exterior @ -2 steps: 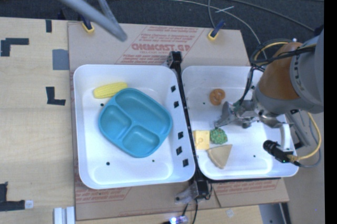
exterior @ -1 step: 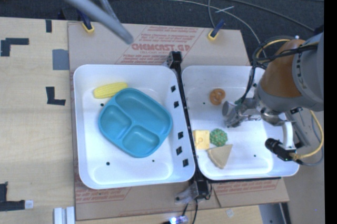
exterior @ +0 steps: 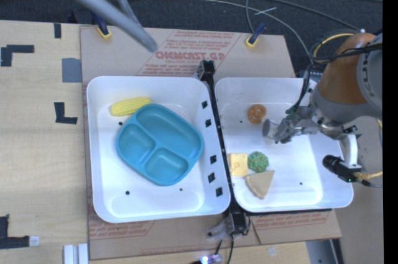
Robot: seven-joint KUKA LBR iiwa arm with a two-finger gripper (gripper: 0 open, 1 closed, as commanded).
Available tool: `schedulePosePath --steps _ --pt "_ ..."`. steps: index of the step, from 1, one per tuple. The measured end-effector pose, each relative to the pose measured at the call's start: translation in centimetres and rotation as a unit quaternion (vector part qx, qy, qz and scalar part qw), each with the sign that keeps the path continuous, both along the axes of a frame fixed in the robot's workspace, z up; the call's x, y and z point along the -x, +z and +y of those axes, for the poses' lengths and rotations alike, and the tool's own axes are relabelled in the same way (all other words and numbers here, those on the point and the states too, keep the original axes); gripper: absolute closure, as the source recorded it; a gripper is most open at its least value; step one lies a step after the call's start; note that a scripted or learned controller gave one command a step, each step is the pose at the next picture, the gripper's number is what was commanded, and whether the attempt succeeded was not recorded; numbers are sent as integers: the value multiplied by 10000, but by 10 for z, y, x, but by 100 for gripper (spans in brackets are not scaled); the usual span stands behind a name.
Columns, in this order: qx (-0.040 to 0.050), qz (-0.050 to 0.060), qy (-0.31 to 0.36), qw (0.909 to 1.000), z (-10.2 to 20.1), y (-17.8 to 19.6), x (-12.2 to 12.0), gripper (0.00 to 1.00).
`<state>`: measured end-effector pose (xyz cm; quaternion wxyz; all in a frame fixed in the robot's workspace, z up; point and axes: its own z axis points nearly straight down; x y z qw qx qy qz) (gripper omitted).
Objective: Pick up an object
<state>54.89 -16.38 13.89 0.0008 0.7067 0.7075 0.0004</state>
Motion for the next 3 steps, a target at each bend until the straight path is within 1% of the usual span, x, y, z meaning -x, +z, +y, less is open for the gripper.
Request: schedulePosePath --steps 1,2,3 --pt "1 -2 -2 10000 -2 47 8 100" --pt "4 -10 4 10000 0 90 6 100" --pt "-10 8 30 10000 56 92 -4 100"
